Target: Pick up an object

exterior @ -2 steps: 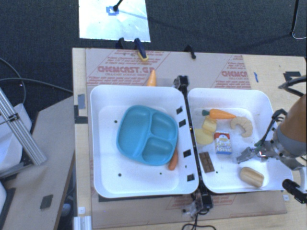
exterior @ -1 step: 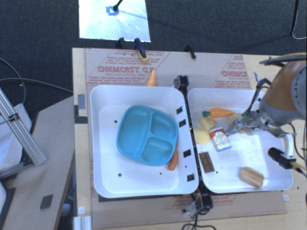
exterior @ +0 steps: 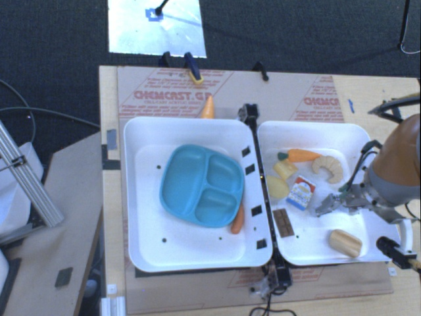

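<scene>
Because the gripper [exterior: 327,207] hangs low over the right bin [exterior: 355,134] with nothing between its fingers, the step in hand is, in my judgement, to choose one object and come down on it cleanly. The grip state I cannot tell: the tips are small and grey against the white floor, so open or closed is not readable.

Objects in the right bin: a carrot [exterior: 301,155] near the back, a croissant [exterior: 329,167] beside it, a yellow piece [exterior: 284,170] and a lemon-like one [exterior: 277,187] by the left wall, a small carton [exterior: 300,193] just left of the gripper, a chocolate bar [exterior: 283,222] lower left, and a bread roll [exterior: 345,243] near the front.

The carton is closest, approx. beside the tips, w/ free floor around it. The roll is also well apart from the others, so both are good candidates.

To do it well: centre the gripper over the object, align the closing direction across the narrow side, descend straight, avoid the bin wall.

The left bin [exterior: 145,137] holds a blue tray [exterior: 200,184].
</scene>
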Robot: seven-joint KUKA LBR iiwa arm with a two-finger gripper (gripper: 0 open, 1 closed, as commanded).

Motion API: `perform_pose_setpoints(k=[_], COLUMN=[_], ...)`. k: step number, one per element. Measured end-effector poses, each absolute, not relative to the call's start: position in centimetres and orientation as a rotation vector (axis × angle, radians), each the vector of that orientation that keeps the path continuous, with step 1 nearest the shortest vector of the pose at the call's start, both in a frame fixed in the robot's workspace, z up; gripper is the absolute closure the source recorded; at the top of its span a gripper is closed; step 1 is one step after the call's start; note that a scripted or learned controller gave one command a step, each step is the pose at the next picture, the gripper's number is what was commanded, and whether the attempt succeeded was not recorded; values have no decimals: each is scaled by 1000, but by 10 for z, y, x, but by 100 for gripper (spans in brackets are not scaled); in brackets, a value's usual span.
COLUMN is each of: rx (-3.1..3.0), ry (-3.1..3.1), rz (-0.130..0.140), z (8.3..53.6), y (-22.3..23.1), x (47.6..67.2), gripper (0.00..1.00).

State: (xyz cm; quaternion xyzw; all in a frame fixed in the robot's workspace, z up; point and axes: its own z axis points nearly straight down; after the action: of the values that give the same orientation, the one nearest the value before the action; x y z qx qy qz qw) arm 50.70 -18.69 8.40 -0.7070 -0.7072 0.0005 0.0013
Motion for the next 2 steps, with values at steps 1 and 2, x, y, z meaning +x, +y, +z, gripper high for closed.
perform_pose_setpoints(k=[1, 2], rx=[-2221, -2212], ry=[-2221, -2238], rz=[0, -7], z=[84, 85], y=[-186, -126], x=[486, 563], gripper=[0, 0])
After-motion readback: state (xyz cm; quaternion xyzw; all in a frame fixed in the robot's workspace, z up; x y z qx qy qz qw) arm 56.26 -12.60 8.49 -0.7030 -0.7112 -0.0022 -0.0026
